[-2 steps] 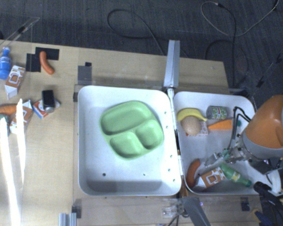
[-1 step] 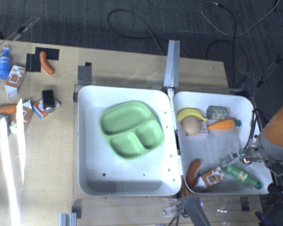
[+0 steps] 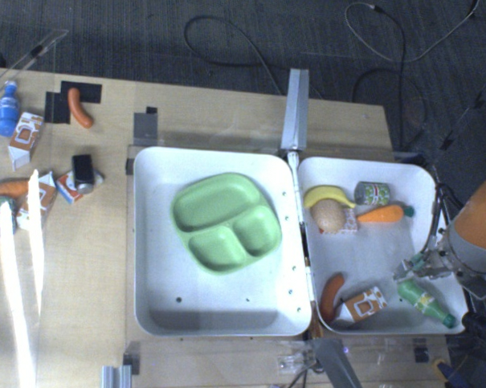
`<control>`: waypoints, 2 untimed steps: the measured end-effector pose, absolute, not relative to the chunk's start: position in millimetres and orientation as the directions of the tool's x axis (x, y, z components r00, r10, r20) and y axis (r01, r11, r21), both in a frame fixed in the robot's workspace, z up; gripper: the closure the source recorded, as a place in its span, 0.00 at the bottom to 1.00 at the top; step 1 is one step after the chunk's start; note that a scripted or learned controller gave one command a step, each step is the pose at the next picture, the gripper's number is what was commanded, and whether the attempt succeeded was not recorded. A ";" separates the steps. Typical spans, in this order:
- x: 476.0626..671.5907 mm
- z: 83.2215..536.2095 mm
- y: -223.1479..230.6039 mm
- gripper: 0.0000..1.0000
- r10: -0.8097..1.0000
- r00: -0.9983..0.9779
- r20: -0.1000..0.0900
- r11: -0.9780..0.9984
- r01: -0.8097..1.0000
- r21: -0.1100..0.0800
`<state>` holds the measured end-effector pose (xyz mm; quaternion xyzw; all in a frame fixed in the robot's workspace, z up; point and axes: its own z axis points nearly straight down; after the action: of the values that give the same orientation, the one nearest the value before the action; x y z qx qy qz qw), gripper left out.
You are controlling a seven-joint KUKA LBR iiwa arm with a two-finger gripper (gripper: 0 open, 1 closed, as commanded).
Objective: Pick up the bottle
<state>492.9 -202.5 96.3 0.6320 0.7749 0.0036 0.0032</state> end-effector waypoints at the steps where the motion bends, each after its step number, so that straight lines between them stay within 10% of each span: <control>1: 487.3 167.2 -200.4 1.00 0.950 0.311 -0.001 -0.311 0.950 -0.004; 2: 487.2 167.0 -200.4 0.00 0.950 0.311 -0.001 -0.311 0.950 -0.004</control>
<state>487.2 -200.4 167.0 0.8097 0.5868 -0.0016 -0.0013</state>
